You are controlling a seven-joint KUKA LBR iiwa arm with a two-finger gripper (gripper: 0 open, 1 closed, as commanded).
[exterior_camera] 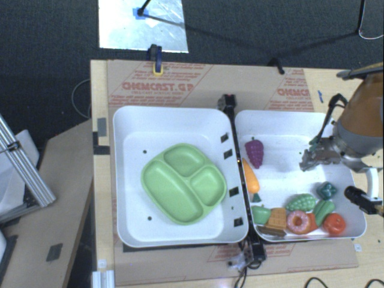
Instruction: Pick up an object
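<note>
The right bin [282,125] holds toy food: a purple grape bunch [255,152] near its left wall, an orange carrot [250,176] below it, and a row along the front with a green piece [260,214], a waffle-like piece [277,219], a pink donut [298,222], a green leafy piece [302,202], a green pepper [323,209], a red tomato [335,223] and a dark teal piece [327,190]. My gripper [313,158] hangs over the right side of this bin, above bare floor, right of the grapes and above the teal piece. Nothing shows between its fingers.
The left bin [129,131] bears a light green divided plate [183,183]. A black divider with clips [234,161] runs between the bins. The arm with its orange band [366,113] enters from the right. A cardboard sheet [180,80] lies under both bins.
</note>
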